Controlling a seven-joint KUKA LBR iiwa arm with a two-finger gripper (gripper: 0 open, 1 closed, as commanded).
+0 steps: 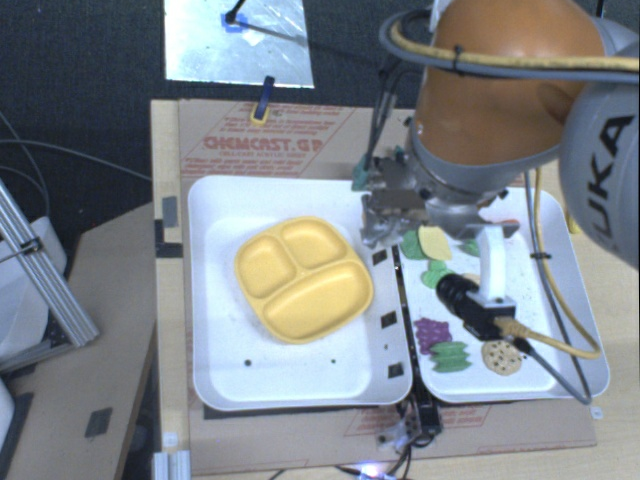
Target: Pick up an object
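Note:
My gripper [378,230] hangs over the wall between the two bins, at the near-left corner of the right bin [570,268]. Just to its right lie a pale yellow chip-like piece [435,241] and a green leafy piece [413,242]. Another green bit [436,274] lies below them. Toward the front of the right bin are a purple grape bunch [431,332], a green pea pod [450,357] and a brown cookie [501,357]. Nothing shows between the gripper's tips. The big grey and orange arm hides the back of the right bin.
A yellow three-compartment plate [303,277] fills the middle of the left bin [215,268]. Behind the bins a cardboard sheet [270,143] carries a blue and yellow clip [263,100], and a shiny square plate [238,28] lies farther back. A metal frame [40,278] stands at the left.

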